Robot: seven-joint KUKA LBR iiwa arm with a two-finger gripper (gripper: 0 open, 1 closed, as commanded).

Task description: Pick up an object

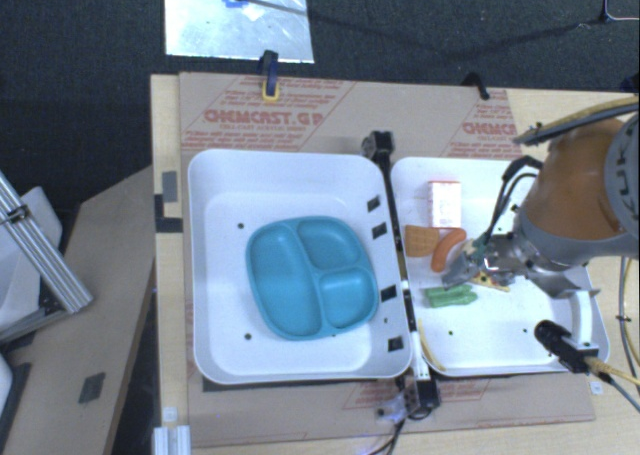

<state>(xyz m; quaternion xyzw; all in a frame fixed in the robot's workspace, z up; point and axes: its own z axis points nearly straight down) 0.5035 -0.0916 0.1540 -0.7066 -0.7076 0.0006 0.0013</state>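
A robotics lab: two white bins [290,168] clamped on a surface [340,108] covered with printed protective sheet, aluminium framing [40,258] at left, loose cables [440,28] crossing dark carpet [80,43], a taped metal plate [238,3] beyond.

the light is bright and even, with a cold blue look. the white bins [290,168] shine almost too bright. a metal sheet [236,3] at the top gives off glare. shadows are soft and small. the whole picture is a bit fuzzy and grainy.
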